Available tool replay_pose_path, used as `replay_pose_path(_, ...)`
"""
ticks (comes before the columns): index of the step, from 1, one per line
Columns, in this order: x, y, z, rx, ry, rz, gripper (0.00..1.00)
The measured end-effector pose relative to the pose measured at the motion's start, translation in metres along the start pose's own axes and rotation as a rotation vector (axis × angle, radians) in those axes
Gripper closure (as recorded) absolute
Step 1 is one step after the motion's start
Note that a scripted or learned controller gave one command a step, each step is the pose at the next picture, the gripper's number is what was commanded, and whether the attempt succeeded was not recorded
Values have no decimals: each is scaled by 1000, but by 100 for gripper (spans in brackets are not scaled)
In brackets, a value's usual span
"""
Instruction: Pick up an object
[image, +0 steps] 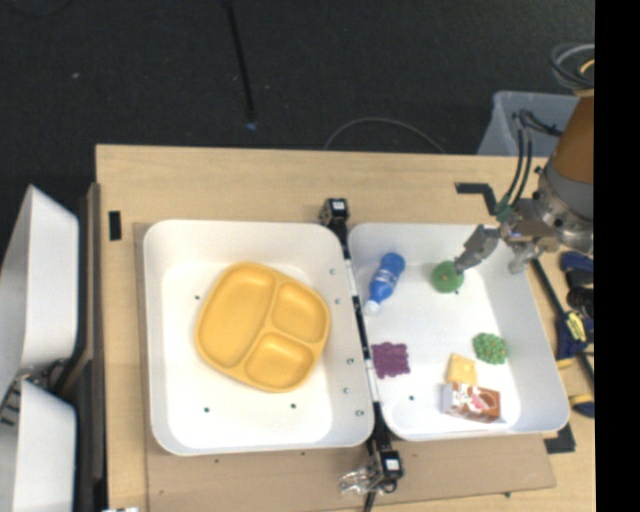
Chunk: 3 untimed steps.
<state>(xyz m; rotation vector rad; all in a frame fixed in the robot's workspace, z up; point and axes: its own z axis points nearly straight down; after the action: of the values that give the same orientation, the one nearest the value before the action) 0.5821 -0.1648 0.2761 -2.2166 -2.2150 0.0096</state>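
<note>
Nearest the camera, at the bench's front edge, a clamp (368, 478) sits at the seam of the two bins. Left bin (170, 420) holds a yellow divided tray (262, 325), roughly centred and well apart from the arm, so it is likely not the target. Right bin (540, 400): red-white packet (471, 401) at 6 o'clock, yellow block (461, 368) touching it just above, purple piece (390, 359) at 8, knobbly green piece (489, 347) at 4, blue-white bottle (384, 279) lying tilted at 10.

Likely target is the green round object (446, 277) at 12 o'clock of the right bin: small, dull green, rounded, smooth-looking. Gripper (478, 249) comes in slanted from 2 o'clock, one finger tip touching or just above the object's upper right. Whether the hand is apart or together I cannot tell. No grasp visible; pickup looks not yet done.
</note>
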Motion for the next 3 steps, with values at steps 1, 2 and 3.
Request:
replay_pose_path(1, 0, 2, -6, -11, -2, -2, 0)
replay_pose_path(2, -6, -7, 46, -7, -3, 0, 0)
replay_pose_path(3, -4, -7, 109, -5, -2, 1, 0)
